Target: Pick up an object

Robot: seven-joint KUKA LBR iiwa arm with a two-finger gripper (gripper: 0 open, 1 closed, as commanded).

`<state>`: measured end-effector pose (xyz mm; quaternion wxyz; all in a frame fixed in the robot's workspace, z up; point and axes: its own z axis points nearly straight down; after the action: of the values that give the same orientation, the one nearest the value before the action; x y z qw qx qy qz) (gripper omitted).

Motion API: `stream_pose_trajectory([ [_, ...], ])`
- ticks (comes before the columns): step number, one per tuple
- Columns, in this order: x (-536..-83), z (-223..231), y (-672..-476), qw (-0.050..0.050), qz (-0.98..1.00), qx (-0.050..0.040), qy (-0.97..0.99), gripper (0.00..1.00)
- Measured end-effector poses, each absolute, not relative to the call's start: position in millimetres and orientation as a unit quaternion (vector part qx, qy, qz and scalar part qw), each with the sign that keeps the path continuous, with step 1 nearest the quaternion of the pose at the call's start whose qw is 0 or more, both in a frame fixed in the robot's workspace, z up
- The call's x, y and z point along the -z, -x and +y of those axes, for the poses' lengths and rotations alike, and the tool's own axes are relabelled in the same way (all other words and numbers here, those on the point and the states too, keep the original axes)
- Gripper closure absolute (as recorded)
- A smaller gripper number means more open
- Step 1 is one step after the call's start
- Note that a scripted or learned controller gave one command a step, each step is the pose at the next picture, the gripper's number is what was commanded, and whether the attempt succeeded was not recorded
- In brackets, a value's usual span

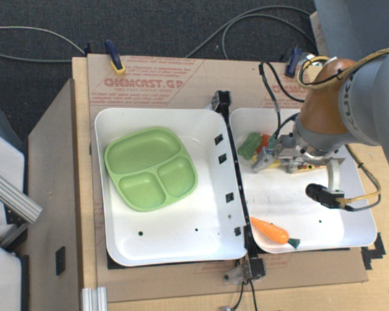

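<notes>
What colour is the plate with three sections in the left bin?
The plate is light green, clearest in the camera view from above.

The arm [360, 99] reaches in, tool [272, 157] lowered, wrist bent.

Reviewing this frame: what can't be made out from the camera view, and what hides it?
- Pincer: whether it is open or shut; wrist covers it, too small.
- Green object in the right bin: its identity; partly covered by the pincer.
- Small orange-red item beside it: too small to name.
- Arm: base cut off by the right edge.
</notes>
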<state>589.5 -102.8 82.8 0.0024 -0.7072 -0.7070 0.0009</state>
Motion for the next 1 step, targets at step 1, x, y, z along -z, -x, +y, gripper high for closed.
stream_pose_trajectory([
  [1,-96.1,-102.7,-590.5,0.001,-0.707,0.0005,0.707,1.00],
])
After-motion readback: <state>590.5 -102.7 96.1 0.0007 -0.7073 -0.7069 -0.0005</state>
